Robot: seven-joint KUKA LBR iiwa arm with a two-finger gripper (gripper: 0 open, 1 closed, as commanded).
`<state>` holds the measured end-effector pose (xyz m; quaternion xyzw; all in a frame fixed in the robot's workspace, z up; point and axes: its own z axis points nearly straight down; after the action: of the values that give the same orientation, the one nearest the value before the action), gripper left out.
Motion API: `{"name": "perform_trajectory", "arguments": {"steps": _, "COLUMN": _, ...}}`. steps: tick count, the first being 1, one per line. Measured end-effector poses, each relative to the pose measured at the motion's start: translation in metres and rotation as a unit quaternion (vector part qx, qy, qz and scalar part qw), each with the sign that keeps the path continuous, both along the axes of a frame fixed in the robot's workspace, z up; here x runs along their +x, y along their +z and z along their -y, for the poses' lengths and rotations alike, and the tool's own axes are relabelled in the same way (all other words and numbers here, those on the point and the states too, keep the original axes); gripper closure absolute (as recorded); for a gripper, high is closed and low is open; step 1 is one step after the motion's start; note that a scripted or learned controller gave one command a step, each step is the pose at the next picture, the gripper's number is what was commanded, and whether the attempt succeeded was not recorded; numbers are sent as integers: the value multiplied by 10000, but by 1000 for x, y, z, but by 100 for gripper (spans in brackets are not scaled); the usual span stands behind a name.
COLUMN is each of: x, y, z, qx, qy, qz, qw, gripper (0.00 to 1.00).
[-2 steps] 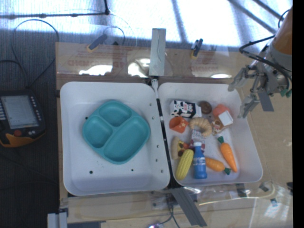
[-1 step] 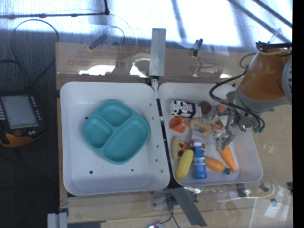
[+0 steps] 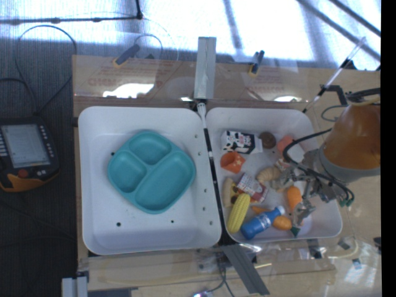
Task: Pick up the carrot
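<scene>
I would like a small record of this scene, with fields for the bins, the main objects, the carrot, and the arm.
left bin: shallow white bin holding a teal three-compartment plate
right bin: shallow white bin with many small toys
toys: yellow corn cob, blue plastic bottle, black-and-white cow-print carton
carrot: small orange carrot, lying in the right bin
arm: orange band, reaching in from the right
end effector: low over the right bin, close to the carrot
grasp: cannot tell
</scene>
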<state>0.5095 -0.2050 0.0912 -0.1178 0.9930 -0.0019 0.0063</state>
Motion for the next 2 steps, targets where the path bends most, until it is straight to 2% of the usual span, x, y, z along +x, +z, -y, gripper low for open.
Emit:
{"name": "perform_trajectory", "arguments": {"steps": 1, "x": 3, "y": 12, "z": 0, "qx": -37, "qy": 9, "qz": 39, "qw": 10000, "gripper": 100}}
{"name": "perform_trajectory", "arguments": {"steps": 2, "x": 3, "y": 11, "z": -1, "qx": -33, "qy": 13, "qz": 31, "qw": 10000, "gripper": 0}}
